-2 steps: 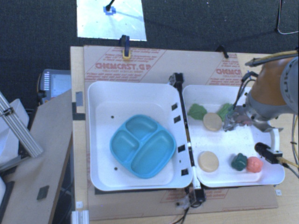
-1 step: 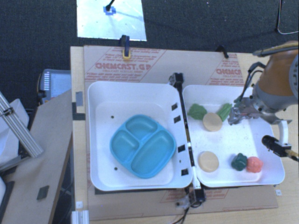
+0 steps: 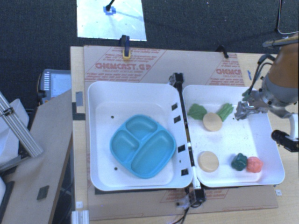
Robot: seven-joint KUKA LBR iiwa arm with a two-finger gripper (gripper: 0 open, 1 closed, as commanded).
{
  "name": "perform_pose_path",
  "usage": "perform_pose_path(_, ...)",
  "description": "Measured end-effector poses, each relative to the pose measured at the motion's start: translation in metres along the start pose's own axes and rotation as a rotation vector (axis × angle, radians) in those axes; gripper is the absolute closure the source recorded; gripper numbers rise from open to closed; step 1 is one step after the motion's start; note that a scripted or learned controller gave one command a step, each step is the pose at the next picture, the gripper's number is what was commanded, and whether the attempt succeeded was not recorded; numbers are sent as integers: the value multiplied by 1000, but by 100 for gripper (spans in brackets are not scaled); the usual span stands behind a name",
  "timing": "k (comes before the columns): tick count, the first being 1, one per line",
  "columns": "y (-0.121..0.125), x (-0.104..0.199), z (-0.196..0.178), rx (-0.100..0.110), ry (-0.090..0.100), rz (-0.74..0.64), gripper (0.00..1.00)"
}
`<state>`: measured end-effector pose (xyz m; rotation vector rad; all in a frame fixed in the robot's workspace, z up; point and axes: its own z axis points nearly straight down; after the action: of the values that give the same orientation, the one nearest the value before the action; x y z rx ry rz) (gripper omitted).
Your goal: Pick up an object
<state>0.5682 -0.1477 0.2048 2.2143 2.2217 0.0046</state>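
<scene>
left bin (image 3: 100,139) holds a blue divided plate (image 3: 141,145); right bin (image 3: 271,139) carries the small pieces. gripper (image 3: 241,112) hangs at right of frame beside the green leaf (image 3: 225,111), jaws' state impossible to tell.

Robotics laboratory test cell. Indicators: a desk (image 3: 78,125) topped with protective printed cardboard sheeting (image 3: 140,65); two white bins (image 3: 140,92) clipped side by side; dark carpet flooring (image 3: 37,22); extruded aluminium framing (image 3: 18,129) at left; a calibration-type panel (image 3: 111,13) on the floor; loose cabling (image 3: 187,204) at the desk's front edge.
</scene>
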Motion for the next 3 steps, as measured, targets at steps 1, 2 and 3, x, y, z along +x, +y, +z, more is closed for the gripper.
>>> perform_pose_path(1, 4, -2, -65, -3, -1, -1, 100)
perform_pose_path(2, -1, 43, -65, 3, 2, -5, 100)
perform_pose_path(3, -7, 98, -47, 5, 3, -6, 100)
